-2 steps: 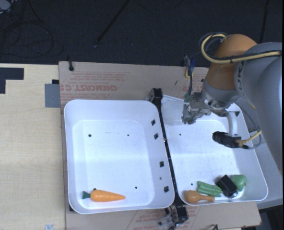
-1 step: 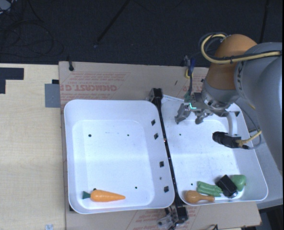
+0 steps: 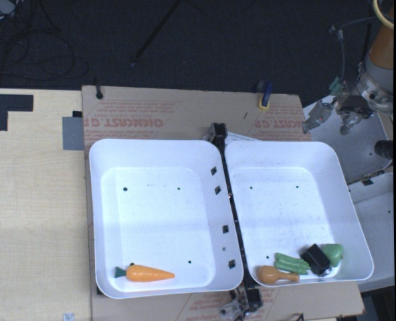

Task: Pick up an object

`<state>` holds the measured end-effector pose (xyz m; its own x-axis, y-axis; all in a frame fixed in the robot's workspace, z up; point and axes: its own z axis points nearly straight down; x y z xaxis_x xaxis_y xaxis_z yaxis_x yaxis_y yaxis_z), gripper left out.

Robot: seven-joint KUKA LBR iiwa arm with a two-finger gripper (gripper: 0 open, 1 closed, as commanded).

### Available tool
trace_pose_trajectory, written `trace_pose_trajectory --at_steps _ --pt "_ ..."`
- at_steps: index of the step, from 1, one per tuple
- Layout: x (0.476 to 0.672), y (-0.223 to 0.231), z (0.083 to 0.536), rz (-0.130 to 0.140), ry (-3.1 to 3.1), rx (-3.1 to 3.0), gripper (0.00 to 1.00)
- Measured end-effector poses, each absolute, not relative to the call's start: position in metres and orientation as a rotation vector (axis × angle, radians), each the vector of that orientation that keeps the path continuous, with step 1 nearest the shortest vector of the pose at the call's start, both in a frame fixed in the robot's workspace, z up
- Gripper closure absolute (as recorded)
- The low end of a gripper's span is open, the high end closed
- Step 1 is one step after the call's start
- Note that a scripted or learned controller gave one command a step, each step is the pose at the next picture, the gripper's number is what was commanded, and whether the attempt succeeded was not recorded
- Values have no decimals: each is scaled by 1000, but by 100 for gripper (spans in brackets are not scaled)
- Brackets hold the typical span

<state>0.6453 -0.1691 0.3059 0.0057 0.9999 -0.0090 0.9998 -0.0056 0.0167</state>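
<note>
We are looking down on two shallow white bins sitting side by side on a cardboard sheet [image 3: 184, 116] that is covering part of the table [image 3: 31, 206]. A black divider strip [image 3: 228, 206] is running between the bins where their rims are meeting.

Left bin [image 3: 108, 172]: an orange carrot [image 3: 148, 273] with a small green top is lying on its side near the front edge, pointing to the right. Nothing is lying beside it, and the approach from above is looking open.

Right bin [image 3: 345, 179]: four items are crowding the front right corner. A tan pear-shaped piece [image 3: 276, 275] is lying against the front wall; a green pod-like vegetable [image 3: 291, 263] is lying just behind it and touching it. A black block [image 3: 316, 259] is resting tilted against the pod, and a rounder green item [image 3: 333, 252] is sitting just beyond the block, partly hidden by it. These pieces are pressing close together, so each is standing in the way of its neighbours, and the bin wall is hemming them in on two sides.

A blue-and-yellow clamp [image 3: 265, 94] is holding the far edge of the cardboard. Dark cables are trailing over the black floor [image 3: 184, 32] behind.

The pincer [image 3: 337, 114] is hanging at the upper right, outside the right bin and well apart from every object. We are seeing its two fingers spread apart, with nothing between them and nothing touching them. The arm [image 3: 382, 45] with its orange band is rising above it.
</note>
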Motion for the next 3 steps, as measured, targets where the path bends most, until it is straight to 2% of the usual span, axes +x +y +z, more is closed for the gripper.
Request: trace_pose_trajectory --at_steps 1,2,3 --pt "644 -63 268 -1 2235 2216 0" --pt "643 -176 342 -1 2206 2224 0" --pt "640 -158 117 -14 2233 2231 0"
